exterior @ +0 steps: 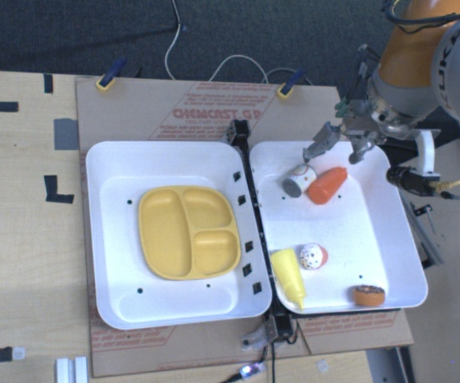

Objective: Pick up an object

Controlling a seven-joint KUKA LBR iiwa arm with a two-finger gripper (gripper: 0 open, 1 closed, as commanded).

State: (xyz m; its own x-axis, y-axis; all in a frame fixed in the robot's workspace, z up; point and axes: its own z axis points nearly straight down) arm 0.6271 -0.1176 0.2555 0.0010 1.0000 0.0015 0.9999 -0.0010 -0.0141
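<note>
Plate (188, 231), yellow and divided, lying flat in the left bin (102, 214), well left of the black seam (248, 206) joining the two bins. Just right of the seam, low in the right bin (401, 246), a yellow bottle-shaped piece (288, 276), almost touching the seam-side wall. Higher up and a little further right of the seam, a small grey cylinder (295, 184) on its side. Near the yellow piece, on its far side from the seam, a white ball (312, 257) with red marks. Right of the cylinder and touching or nearly touching it, an orange tapered piece (327, 185), tilted. Above that orange piece, the gripper (340, 144), fingers spread apart with nothing between them, hanging over the back of the right bin. Furthest from the seam among the objects, a brown ring (368, 294) close to the front rim. Likeliest target, judging by position: the orange piece or the cylinder. Risks from here: coming down astride both and wedging neither; a finger landing on top of the rounded orange body and pushing it aside; squeezing the taper and popping it out toward the back wall; rolling the cylinder off toward the seam
</note>
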